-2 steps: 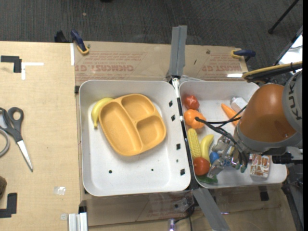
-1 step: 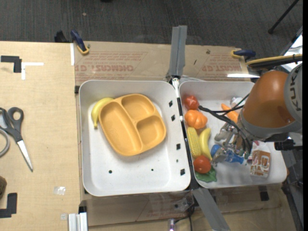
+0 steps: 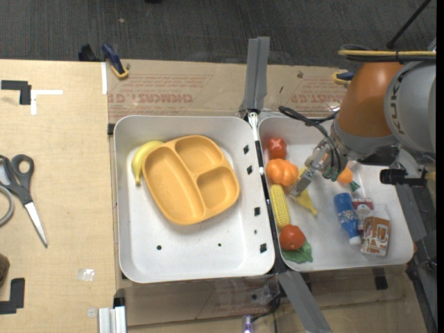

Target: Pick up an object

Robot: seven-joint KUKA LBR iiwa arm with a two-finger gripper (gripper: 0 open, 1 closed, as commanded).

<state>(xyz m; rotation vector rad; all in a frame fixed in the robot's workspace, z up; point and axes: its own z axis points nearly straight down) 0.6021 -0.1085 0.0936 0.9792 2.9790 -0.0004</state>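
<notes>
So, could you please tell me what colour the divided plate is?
The divided plate is yellow-orange, shown in the camera view.

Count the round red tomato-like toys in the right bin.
2: one round red tomato toy at the bin's far left corner, another red tomato toy on green leaves near its front left. The arm may hide more.

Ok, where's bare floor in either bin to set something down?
Left bin: open floor in front of the yellow divided plate. Right bin: a bare strip between the corn and blue bottle. Crowded along its left wall and under the gripper.
</notes>
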